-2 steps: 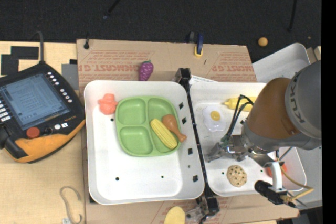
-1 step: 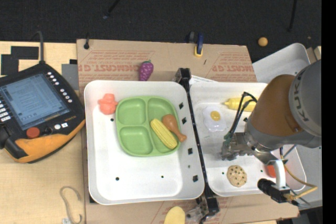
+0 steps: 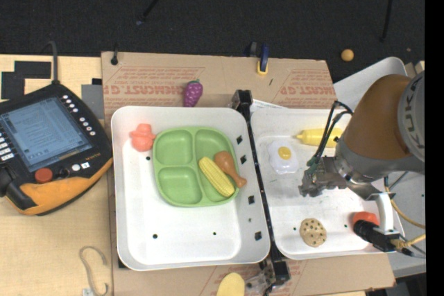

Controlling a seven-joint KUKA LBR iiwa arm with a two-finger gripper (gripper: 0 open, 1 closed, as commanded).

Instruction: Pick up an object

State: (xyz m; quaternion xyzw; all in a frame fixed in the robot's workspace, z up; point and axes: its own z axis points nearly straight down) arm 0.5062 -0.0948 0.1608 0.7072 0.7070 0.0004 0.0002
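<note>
My gripper [image 3: 314, 184] hangs low over the middle of the right bin [image 3: 340, 208], below the grey arm with its orange band [image 3: 378, 125]. A fried egg toy [image 3: 283, 156] lies just to its upper left. A yellow bottle [image 3: 316, 136] lies behind it, partly hidden by the arm. A cookie [image 3: 313, 231] sits near the bin's front, and a red piece [image 3: 363, 220] lies to the right of the cookie. I see nothing held in the gripper.
The left bin [image 3: 180, 232] holds a green divided plate [image 3: 177, 149] with a corn cob [image 3: 216, 176] and a drumstick [image 3: 229, 166], plus a pink toy [image 3: 141, 137]. Purple grapes [image 3: 193, 92] lie behind the bins, a yellow fruit [image 3: 231, 283] in front. A teach pendant [image 3: 48, 142] rests far left.
</note>
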